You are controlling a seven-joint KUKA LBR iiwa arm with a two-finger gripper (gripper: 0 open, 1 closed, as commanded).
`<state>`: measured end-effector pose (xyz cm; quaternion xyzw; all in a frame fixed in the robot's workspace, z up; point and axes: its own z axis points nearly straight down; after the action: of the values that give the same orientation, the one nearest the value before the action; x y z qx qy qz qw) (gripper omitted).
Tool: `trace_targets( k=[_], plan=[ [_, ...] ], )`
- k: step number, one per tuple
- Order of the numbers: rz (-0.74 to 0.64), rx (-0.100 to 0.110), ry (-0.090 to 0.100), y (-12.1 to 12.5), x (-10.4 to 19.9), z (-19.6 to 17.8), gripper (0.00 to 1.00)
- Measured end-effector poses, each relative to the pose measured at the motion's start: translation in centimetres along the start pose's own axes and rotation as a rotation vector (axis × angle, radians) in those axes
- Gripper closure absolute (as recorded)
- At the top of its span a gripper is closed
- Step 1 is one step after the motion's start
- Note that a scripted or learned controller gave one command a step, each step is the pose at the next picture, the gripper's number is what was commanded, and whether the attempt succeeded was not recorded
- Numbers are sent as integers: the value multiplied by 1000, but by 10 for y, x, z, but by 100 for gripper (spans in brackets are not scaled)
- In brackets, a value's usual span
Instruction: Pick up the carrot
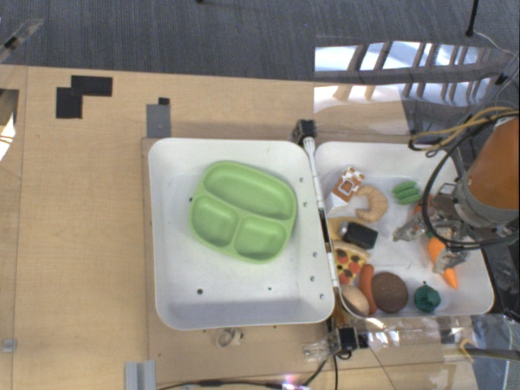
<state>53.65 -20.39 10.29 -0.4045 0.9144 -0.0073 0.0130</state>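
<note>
The carrot point(448, 273) is a small orange piece near the right wall of the right bin point(471, 303), with its tip pointing to the front. My gripper point(431, 245) hangs low over the carrot's rear end. Its fingers look open, with one metal fingertip point(405, 232) to the carrot's left and the other beside the carrot. The arm's grey wrist and orange band point(496, 177) reach in from the right and hide the bin wall behind them.
The right bin also holds a croissant point(374, 204), a gingerbread house point(349, 184), a green piece point(406, 192), a black block point(359, 236), a pizza slice point(349, 260), a sausage point(367, 281), a brown ball point(390, 291) and a dark green piece point(427, 297). A green divided plate point(244, 210) lies in the left bin point(175, 291).
</note>
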Motion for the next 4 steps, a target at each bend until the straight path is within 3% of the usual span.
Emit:
trace_targets(
  k=[1, 2, 3, 4],
  plan=[
    [-193, -12, 6, 10, 10, 14, 0],
    [-193, 1, -1, 6, 5, -1, 100],
    [-193, 0, -1, 6, 5, 0, 0],
    [-192, 9, -9, 4, 1, -12, 100]
  ],
)
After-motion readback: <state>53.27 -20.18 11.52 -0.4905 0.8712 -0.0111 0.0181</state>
